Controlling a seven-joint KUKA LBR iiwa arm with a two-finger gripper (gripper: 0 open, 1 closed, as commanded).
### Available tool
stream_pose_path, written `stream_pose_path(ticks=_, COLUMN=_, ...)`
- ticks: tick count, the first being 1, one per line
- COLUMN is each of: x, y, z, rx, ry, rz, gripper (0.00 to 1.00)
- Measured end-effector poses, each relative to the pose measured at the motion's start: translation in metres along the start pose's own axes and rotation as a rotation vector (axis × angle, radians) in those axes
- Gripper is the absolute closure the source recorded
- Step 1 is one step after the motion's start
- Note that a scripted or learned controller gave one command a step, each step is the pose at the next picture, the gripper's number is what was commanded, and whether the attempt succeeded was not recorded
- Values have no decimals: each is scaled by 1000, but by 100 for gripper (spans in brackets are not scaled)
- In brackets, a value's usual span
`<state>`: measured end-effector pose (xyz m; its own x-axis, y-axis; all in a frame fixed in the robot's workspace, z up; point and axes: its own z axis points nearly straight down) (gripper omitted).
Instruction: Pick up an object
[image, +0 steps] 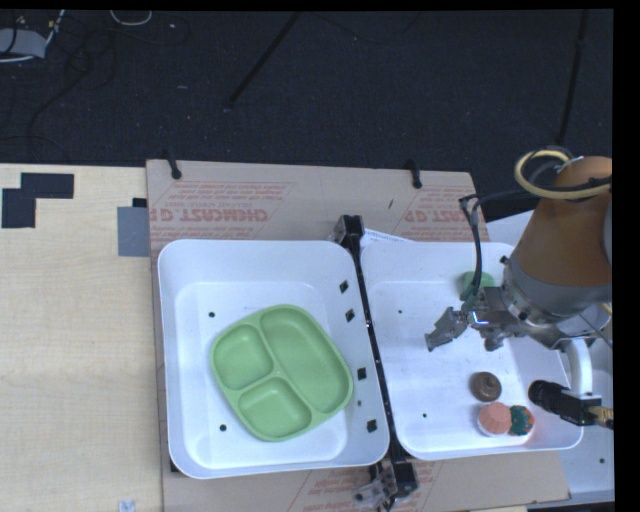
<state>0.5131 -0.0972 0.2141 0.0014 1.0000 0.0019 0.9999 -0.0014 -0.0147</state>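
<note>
My gripper (442, 333) hangs over the middle of the right bin (420, 440), pointing toward the divider, with bare white bin floor under it. A small brown disc (486, 385) lies near it to the lower right. Closer to the front right corner sits a pink round piece (492, 419) with a teal-green bit (520, 421) touching it. A green object (470, 284) lies at the back of the bin, partly hidden by the arm. I see nothing in the gripper.
The left bin (190, 290) holds a green divided plate (282, 372) lying flat. A black divider rail (366, 330) runs between the two bins. The arm's orange and grey body (565, 240) covers the right bin's far right side.
</note>
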Motion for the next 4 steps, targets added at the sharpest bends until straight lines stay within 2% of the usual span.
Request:
stream_pose_path(ticks=1, x=0, y=3, z=-6, rx=-13, ry=-2, rz=-2, gripper=0)
stream_pose_path(ticks=2, x=7, y=5, z=40, rx=-7, ry=0, rz=-2, gripper=0)
stream_pose_path(ticks=4, x=12, y=3, z=128, rx=-11, ry=-1, rz=-1, gripper=0)
